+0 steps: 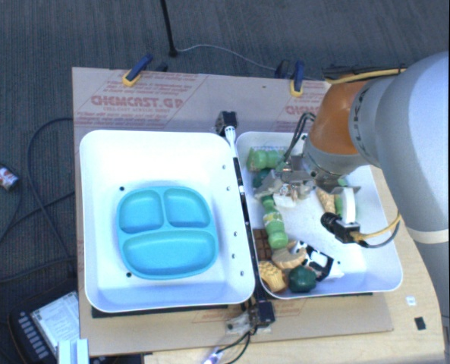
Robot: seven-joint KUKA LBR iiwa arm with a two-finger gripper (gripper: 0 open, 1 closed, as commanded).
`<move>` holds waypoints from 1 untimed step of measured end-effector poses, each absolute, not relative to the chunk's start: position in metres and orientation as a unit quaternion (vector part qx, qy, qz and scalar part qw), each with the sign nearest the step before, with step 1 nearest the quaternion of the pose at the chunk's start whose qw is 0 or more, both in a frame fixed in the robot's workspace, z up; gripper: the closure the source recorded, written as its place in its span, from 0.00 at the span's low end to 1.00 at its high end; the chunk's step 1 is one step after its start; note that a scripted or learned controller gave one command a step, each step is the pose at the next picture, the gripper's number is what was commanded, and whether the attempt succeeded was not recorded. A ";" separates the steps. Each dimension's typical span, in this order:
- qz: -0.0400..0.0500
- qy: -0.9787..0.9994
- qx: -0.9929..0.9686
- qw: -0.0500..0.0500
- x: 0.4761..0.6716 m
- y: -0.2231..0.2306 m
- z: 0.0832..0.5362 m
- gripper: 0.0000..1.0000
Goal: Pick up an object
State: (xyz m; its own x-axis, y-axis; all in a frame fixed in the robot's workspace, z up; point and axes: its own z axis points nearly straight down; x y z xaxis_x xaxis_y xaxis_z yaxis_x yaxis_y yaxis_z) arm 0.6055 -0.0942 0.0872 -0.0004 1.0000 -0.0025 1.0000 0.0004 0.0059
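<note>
The arm point(395, 120) reaches in from the right and its claw point(293, 179) is lowered into the upper left part of the right bin point(376, 279). From this slanted view the claw's tip is buried among the objects, so I cannot tell how far it is open or whether anything is caught in it.

The objects to pick lie close around the claw. Just up and to its left sits a green block point(264, 158), nearly touching the claw's body. Directly below the claw a row of small pieces runs down the bin's left wall: a yellow-green piece point(273, 220), another green piece point(278, 240) beneath that, then a tan, cookie-like piece point(271, 274) and a dark green ball point(302, 280) near the bin's lower edge, well apart from the claw. To the claw's right lies a small white object point(348, 203) beside a tan one point(328, 202).

Far to the claw's left, the left bin point(103, 279) holds a blue divided plate point(166, 230). Both bins rest on a tabletop covered by a brown board point(133, 101).
</note>
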 end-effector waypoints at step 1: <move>-0.009 0.708 0.706 -0.012 0.629 -0.098 0.085 0.00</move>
State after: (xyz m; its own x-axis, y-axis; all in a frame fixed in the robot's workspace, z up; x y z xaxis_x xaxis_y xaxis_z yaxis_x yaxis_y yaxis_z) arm 0.6287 -0.0982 0.0854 -0.0018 1.0000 0.0047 0.9995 0.0019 -0.0300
